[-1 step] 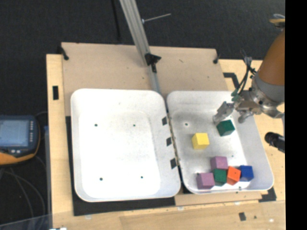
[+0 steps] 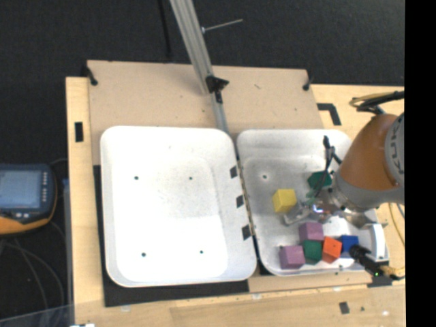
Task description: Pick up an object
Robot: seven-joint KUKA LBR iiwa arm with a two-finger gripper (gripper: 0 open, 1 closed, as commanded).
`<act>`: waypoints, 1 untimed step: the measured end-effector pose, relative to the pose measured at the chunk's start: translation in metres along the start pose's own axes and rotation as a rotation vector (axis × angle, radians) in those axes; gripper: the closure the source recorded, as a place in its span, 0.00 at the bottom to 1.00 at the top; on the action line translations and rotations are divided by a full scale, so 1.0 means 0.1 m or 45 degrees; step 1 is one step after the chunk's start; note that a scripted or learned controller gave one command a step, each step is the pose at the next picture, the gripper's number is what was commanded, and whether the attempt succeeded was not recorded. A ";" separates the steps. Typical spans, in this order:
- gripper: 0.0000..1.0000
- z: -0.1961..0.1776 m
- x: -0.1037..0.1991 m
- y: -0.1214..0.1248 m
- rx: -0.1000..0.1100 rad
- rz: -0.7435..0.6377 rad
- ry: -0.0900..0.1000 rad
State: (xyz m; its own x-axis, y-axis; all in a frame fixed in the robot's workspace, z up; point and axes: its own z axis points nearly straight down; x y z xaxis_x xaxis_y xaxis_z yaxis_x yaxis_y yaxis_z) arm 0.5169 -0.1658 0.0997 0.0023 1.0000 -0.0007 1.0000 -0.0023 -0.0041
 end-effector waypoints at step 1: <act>0.00 -0.03 0.01 0.02 -0.009 0.003 0.001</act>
State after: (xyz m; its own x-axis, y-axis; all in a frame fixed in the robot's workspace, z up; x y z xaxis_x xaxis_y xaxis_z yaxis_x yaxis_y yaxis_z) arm 0.5191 -0.1647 0.1030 0.0043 1.0000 0.0002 1.0000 -0.0043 0.0028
